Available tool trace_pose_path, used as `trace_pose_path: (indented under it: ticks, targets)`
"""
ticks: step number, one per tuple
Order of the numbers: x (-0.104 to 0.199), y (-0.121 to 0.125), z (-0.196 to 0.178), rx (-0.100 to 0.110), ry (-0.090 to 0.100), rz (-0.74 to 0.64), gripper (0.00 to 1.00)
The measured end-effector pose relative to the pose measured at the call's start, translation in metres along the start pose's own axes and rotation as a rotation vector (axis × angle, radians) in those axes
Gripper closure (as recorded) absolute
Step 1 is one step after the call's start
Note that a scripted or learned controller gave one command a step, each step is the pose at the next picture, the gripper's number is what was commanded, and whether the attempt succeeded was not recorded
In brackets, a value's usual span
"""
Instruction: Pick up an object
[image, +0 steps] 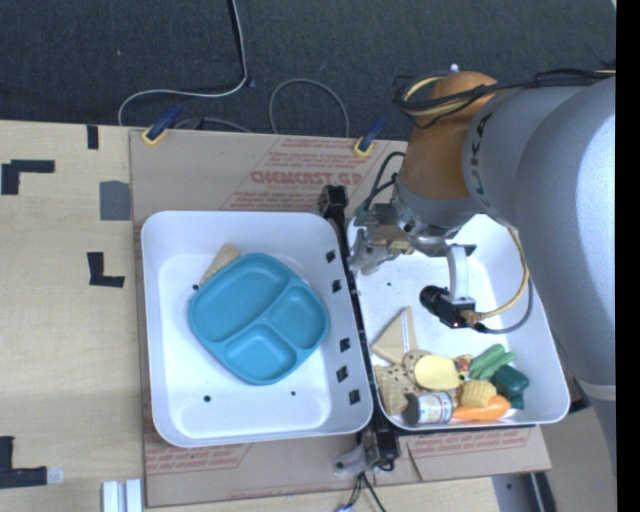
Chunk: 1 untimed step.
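Over the right bin (532, 330), I am watching the fingers (372, 250) hanging near the divider; I cannot tell their spread. Below them, toy food (445, 385) is lying piled in the bin's near corner.

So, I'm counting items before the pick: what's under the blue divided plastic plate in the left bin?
A tan, flat piece pokes out from beneath the blue divided plastic plate's upper-left edge. The plate covers the rest of it, so its full shape stays hidden.
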<state>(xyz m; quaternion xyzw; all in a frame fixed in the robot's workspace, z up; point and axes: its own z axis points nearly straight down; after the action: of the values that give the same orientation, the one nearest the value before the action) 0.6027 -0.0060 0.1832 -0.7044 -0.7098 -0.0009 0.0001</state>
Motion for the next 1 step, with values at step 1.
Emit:
trace_pose_path:
  ticks: [1]
  targets:
    - [-0.054,-0.0218,-0.0554,-0.001,-0.003,0.01,1.0]
